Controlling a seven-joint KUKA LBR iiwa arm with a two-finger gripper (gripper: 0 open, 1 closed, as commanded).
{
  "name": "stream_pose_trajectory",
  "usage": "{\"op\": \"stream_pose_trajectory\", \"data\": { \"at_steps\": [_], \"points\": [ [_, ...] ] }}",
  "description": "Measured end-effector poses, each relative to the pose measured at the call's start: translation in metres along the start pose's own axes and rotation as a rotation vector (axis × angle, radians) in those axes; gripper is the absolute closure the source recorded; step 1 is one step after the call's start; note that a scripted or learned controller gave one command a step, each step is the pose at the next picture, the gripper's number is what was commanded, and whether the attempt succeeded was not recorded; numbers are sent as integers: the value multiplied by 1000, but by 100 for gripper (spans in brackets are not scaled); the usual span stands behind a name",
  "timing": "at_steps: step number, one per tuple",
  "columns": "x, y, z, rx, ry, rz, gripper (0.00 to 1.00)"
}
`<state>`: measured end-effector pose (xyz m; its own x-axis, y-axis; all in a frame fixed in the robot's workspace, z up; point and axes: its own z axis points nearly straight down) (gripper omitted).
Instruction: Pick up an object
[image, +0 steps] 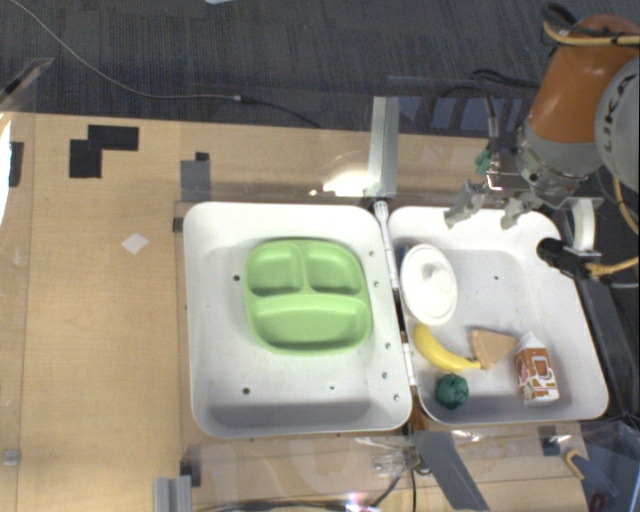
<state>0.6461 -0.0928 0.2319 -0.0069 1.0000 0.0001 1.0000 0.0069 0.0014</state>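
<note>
Take the white lid (430, 281) in the right bin (560, 300) as your landmark. Your end effector (492, 208) hangs above the bin's far edge, up and right of the lid, its 2 fingers spread with nothing between them. Just below the lid lies the banana (440, 350), with a green ball (451, 391) beneath it. Right of the banana sit a tan wedge (492, 347) and an orange carton (535, 370). Left of the lid, a green divided plate (305, 295) rests in the other bin (210, 330).
</note>
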Motion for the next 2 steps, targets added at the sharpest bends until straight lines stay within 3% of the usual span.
{"op": "stream_pose_trajectory", "data": {
  "at_steps": [1,2],
  "points": [
    [10,-76,85,2,0,-168,0],
    [6,-143,127,2,1,-304,0]
  ]
}}
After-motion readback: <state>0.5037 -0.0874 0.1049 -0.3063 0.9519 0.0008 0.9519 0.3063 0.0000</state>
